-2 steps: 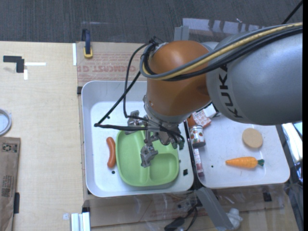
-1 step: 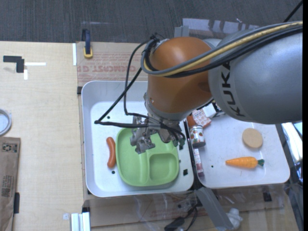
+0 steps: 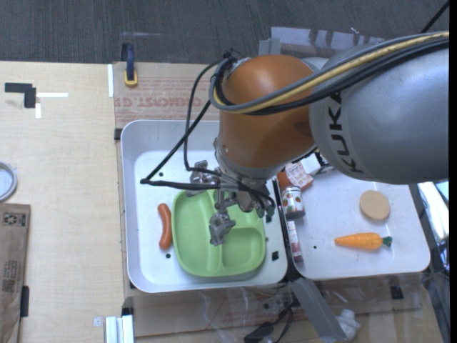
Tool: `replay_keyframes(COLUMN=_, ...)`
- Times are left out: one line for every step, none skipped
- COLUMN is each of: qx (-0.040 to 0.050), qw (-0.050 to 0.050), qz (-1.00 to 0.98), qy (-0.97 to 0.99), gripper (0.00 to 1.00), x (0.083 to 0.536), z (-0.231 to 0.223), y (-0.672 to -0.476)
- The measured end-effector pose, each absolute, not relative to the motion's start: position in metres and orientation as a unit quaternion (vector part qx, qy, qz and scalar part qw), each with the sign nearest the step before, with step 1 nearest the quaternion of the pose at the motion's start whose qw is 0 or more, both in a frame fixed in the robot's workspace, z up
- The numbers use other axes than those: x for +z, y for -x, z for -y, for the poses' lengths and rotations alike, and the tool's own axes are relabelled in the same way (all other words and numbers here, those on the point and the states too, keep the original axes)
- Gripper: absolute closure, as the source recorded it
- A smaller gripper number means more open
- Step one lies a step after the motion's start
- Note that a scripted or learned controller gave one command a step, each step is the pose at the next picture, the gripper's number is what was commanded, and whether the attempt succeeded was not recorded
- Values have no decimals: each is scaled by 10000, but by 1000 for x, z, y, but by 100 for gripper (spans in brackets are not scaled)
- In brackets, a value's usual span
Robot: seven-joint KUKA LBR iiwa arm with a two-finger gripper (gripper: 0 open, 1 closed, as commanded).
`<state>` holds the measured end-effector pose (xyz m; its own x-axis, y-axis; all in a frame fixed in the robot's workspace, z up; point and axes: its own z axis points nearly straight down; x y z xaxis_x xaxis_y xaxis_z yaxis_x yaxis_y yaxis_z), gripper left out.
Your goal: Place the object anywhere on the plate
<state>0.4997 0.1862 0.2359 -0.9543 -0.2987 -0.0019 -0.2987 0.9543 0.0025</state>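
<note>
1. The arm [image 3: 343,98] eats up most of the shot, coming in from the right. Big grey body with KUKA lettering, fat orange section over the wrist, black and yellow cables looped over the top.
2. Bench [image 3: 57,191] is light wood, with a roll of tape [image 3: 6,182] at the far left edge and a brown paper bag [image 3: 14,263] below it.
3. Left bin [image 3: 136,213], white and shallow, holds the plate and the sausage.
4. Right bin [image 3: 400,263], same kind, sits right beside the left one.
5. Green plate [image 3: 193,249], with divided compartments, sits in the lower middle of the left bin.
6. Gripper [image 3: 221,229] hangs right over the plate, around the divider ridge. Honestly can't say how the tips stand, or if there's anything in them; it's just a dark metal jumble from this angle.
7. Carrot [image 3: 359,241], orange toy with a green tip, lies on its side in the right bin, low down.
8. Sausage [image 3: 165,226], reddish-orange, lies lengthwise in the left bin just beside the plate's left edge, not on it.
9. Tan round cookie-looking disc [image 3: 374,205] is in the right bin above the carrot.
10. A small can [image 3: 291,201] and a red-and-white packet [image 3: 298,175] are crammed in at the right bin's left edge, partly under the arm.
</note>
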Motion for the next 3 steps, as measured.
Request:
replay_keyframes(qx=21, qw=12, qz=-9889, qy=1488, gripper=100, x=244, z=-186, y=-501)
replay_keyframes(qx=20, qw=12, qz=-9889, qy=1487, gripper=0, x=244, z=-186, y=-501)
replay_keyframes(qx=26, qw=13, qz=-9892, qy=1466, gripper=100, x=252, z=-186, y=-503)
